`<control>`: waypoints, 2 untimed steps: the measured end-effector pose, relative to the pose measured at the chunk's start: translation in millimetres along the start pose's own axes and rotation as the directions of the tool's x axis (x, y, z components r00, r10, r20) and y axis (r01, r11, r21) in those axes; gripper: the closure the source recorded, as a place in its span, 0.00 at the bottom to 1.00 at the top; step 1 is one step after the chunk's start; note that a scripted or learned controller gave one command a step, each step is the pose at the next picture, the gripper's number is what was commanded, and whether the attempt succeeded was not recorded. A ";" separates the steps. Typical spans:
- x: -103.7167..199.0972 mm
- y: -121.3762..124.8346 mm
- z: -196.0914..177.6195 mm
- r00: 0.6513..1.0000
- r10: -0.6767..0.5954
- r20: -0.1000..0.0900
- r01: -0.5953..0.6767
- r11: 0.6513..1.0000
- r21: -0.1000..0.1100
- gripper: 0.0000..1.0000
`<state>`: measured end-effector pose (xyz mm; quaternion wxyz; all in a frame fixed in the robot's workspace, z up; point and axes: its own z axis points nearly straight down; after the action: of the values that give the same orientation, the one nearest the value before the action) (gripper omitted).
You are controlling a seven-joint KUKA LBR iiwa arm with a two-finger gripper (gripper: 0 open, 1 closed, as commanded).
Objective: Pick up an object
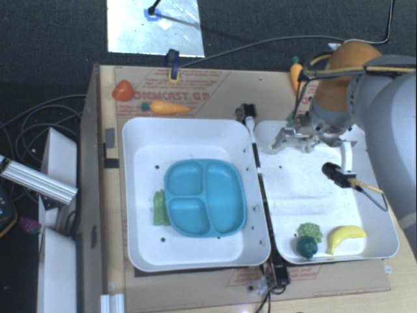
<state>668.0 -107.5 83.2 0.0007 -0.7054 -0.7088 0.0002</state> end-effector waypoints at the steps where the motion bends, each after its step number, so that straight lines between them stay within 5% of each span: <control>1: -21.6 1.0 -2.2 1.000 0.003 0.002 -0.003 1.000 -0.004 0.00; 2: -21.4 2.2 -13.6 1.000 0.001 0.003 -0.001 1.000 -0.007 1.00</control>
<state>670.4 -128.9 96.8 -0.0029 -0.7057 -0.7085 -0.0014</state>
